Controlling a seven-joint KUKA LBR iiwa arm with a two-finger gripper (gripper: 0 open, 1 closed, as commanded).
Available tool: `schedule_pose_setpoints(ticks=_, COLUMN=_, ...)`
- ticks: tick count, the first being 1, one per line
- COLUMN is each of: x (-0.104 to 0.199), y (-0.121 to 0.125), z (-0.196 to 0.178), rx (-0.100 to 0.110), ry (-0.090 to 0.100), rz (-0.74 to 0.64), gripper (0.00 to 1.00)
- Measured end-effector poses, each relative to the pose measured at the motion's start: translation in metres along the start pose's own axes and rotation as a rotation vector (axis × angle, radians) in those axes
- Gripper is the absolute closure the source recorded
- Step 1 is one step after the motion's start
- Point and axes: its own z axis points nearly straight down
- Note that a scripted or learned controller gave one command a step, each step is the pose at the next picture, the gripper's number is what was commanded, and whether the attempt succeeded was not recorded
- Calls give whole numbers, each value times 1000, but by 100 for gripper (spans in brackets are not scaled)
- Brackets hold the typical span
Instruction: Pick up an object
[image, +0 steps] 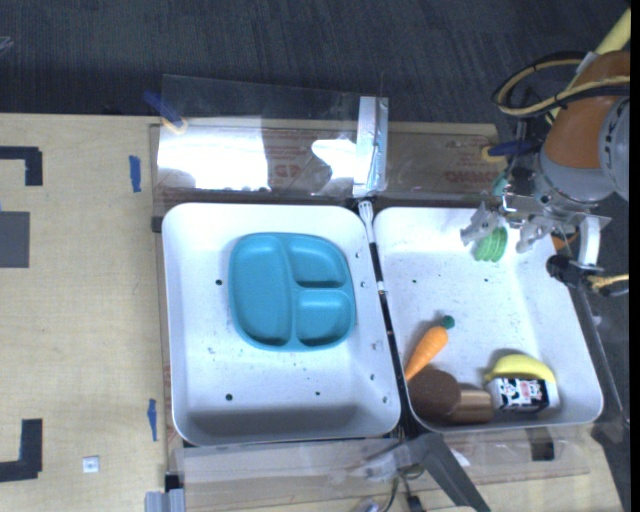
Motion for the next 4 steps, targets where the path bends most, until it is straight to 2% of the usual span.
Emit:
schedule_pose_setpoints(ticks=1, x=-28, y=21, z=-13, rx=-6, ry=-3, rz=-258, gripper=0)
schedule_pose_setpoints(ticks=2, x=-28, y=21, z=-13, rx=-6, ry=-2, rz=-259, gripper=0)
schedule_pose_setpoints(ticks=3, x=-16, y=18, z=35, rx=1, ry=1, rz=-389, gripper=0)
schedule_pose_setpoints(ticks=4, x=-59, y=-15, z=-68, rx=-8, ry=-2, rz=-69, gripper=0)
